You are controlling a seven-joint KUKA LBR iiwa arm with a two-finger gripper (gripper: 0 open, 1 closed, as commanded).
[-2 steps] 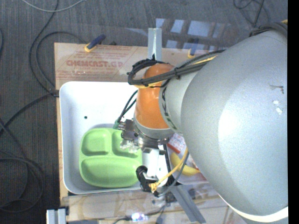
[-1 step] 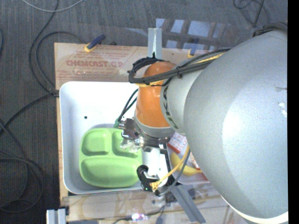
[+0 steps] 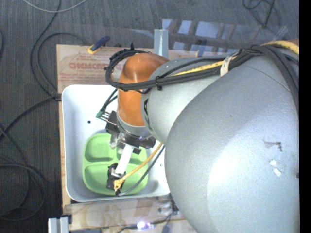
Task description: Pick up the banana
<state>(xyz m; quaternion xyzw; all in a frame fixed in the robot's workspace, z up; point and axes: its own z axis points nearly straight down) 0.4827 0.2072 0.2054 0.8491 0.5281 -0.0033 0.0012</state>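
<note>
Camera view, single moment.

- Arm [image 3: 228, 144]: grey bulk takes the right and lower right of the frame. It reaches over the white bin [image 3: 77, 106] at centre left. Orange band [image 3: 133, 89] sits at upper centre, with black cables looped round it.
- Wrist points steeply down into the bin. Judgement: this is a top-down approach, chosen because the bin walls rule out a side entry.
- Gripper [image 3: 128, 145]: low over the bin's lower half, above the inner edge of a lime-green divided dish [image 3: 97, 152]. Whether it is wide, narrow or holding anything cannot be told, because the wrist covers it from this angle.
- Dish lies flat against the bin's lower wall, with two hollows visible on its left side. The bin floor in the upper left is bare white apart from one small dark speck [image 3: 89, 122].
- Banana: position cannot be told. If it is in this bin, it is probably hidden directly beneath the wrist, on or beside the dish. That would explain the gripper being parked there.
- Outside the bin, upper left: a blue-handled tool [image 3: 99, 43] lies on the printed board [image 3: 80, 64], well apart from the work.
- Step in hand, as judged: descent or grasp attempt over the dish. Success unverified.
</note>
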